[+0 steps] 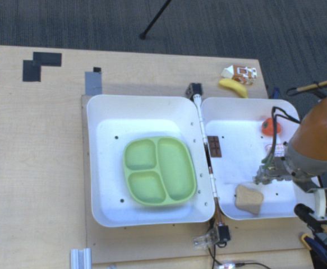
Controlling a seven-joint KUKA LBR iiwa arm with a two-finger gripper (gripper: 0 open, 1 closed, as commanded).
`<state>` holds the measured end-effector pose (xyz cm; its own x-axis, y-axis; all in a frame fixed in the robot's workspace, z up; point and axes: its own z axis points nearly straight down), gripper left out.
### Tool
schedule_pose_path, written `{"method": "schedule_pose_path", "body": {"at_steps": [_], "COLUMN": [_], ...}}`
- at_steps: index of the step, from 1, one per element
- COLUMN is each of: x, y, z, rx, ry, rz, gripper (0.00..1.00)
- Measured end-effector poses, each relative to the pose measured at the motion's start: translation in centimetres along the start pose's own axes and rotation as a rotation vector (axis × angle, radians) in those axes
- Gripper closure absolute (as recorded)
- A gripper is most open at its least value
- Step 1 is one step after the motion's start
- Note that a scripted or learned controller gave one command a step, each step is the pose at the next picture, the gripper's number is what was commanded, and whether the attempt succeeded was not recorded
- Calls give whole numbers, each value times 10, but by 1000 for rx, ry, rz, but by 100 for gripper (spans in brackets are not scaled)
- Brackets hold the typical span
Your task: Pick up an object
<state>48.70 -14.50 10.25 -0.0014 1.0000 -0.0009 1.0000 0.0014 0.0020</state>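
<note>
Just pincer [262, 178] nr lumpy tan sponge [248, 199]

arm: enters from right, orange band visible | tool [266, 174]: lowered, pointing down-left

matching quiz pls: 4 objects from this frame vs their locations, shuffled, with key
Things:
1. green divided plate
2. tan block
3. banana
4. orange object

Places:
A. on the bench beyond the bins
B. left bin
C. right bin, near edge, beside the gripper
D. right bin, far side

Pairs: 1-B, 2-C, 3-A, 4-D
</note>
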Motion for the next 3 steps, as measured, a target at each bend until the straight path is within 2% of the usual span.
{"method": "schedule_pose_path", "body": {"at_steps": [1,2,3], "x": [59,58,55], "y": [1,1,2], "z": [-96,-95,16], "rx": [-2,-1,-5], "ry": [1,1,1], "rz": [-4,-3,-1], "gripper": [100,0,0]}}
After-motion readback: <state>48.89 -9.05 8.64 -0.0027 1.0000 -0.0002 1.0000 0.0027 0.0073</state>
